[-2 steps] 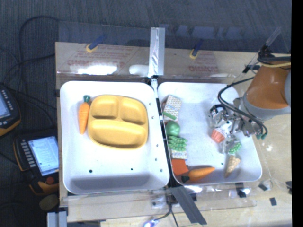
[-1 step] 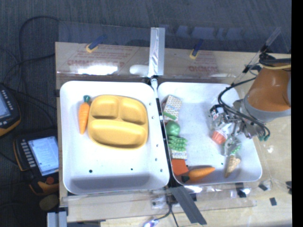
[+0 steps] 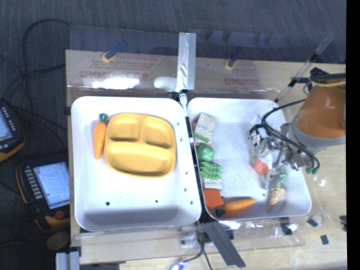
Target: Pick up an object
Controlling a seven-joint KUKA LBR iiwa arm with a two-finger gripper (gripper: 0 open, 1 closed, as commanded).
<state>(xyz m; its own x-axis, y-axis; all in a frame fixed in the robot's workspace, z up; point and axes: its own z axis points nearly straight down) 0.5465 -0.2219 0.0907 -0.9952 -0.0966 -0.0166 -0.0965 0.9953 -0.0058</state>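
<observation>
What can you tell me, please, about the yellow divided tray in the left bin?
The yellow divided plastic tray lies flat, right side up, in the upper middle of the left white bin. It is a rounded rectangle, looks smooth and moulded, and has three hollows: two smaller ones along its far side and one long one along its near side. Nothing lies in them. An orange toy carrot with a green top lies close beside its left edge.

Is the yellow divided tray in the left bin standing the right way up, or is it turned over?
Right way up. The yellow tray lies flat in the left bin, its three hollow compartments facing upward.
</observation>
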